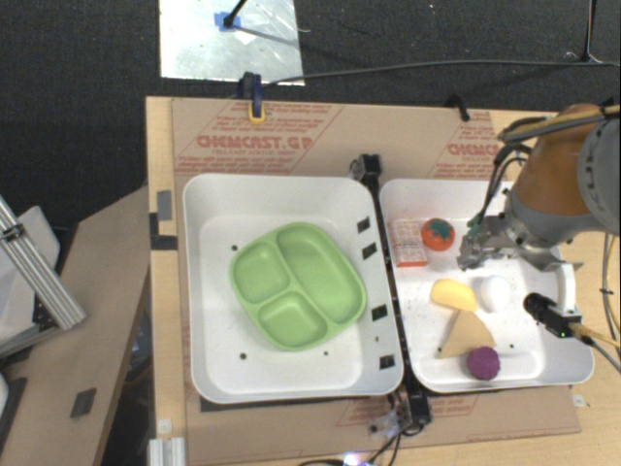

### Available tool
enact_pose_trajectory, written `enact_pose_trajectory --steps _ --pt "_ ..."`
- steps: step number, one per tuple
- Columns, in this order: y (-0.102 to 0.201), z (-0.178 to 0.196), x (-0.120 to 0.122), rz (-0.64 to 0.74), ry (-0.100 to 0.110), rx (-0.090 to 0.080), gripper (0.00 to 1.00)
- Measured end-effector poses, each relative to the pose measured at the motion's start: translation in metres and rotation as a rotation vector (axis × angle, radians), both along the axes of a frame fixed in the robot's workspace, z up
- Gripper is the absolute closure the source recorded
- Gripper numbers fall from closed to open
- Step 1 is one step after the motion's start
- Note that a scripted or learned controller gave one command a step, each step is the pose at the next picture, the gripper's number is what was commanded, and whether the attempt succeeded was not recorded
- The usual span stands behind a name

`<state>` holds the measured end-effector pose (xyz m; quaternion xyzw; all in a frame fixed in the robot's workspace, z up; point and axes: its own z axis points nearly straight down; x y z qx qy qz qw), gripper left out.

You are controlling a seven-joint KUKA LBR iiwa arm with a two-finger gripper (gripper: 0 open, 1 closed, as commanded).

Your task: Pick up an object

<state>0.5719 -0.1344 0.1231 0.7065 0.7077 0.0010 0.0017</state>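
Beyond my bench, dark black carpeted floor (78,66) carries a shiny silver sheet (231,25); red-lettered brown cardboard backing (291,129) lies beneath, ribbed aluminium rail (34,270) at left.

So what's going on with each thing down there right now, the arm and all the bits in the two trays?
Gripper: low over the right bin, holding nothing that can be seen.
Green divided plate: lying flat in the left bin.
Tomato: resting beside a small packet.
Yellow piece: lying loose, close below the gripper.
Tan wedge: flat on the bin floor.
Purple ball: touching the wedge.
Right bin: holds all the small items.
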Motion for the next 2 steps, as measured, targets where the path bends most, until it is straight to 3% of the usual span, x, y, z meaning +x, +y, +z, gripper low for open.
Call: enact_pose_trajectory --steps 2 --pt "-0.010 0.112 0.002 0.002 -0.005 -0.001 1.00"
